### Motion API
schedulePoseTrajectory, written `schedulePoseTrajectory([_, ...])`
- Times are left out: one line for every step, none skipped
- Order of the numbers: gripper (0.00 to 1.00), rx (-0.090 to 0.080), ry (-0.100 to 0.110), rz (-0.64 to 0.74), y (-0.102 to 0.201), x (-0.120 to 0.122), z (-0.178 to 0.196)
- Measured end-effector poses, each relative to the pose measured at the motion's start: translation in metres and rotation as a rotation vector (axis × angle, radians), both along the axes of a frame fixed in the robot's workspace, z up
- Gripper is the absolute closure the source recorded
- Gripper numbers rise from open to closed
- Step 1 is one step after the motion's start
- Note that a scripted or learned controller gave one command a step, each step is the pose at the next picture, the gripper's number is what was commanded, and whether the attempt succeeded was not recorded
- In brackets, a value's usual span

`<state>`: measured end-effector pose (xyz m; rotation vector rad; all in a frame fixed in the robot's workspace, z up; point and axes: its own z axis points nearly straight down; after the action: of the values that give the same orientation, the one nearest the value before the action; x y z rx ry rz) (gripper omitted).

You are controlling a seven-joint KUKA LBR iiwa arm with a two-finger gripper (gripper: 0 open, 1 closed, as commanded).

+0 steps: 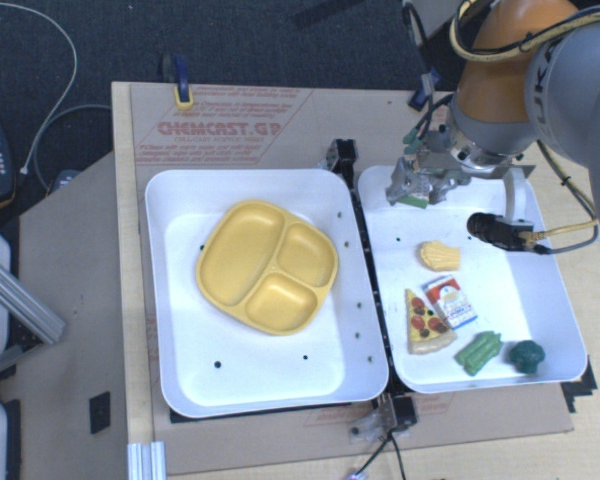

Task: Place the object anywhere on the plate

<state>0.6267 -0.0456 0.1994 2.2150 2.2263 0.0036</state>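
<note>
A yellow plate [268, 265] with three compartments lies in the left bin [170, 298]. My gripper [417, 188] hangs low over the far left corner of the right bin [550, 298], well right of the plate. A small green bit shows right at its tip, and I cannot tell whether it is held. Loose in the right bin lie a yellow ridged piece [439, 257], a pizza slice [425, 322], a small red, white and blue carton [450, 301], a green pickle [477, 351] and a dark green broccoli [526, 356].
The grey arm with its orange band [510, 43] crosses above the right bin's far edge. A black cylinder on a yellow cable [500, 230] hangs over the right bin, beside the ridged piece. A black clamp [341, 154] sits between the bins at the far side.
</note>
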Motion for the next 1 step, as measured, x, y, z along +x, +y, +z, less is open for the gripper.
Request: schedulePoseTrajectory([1.0,0.0,-0.001,0.0,0.0522,0.0012,0.019])
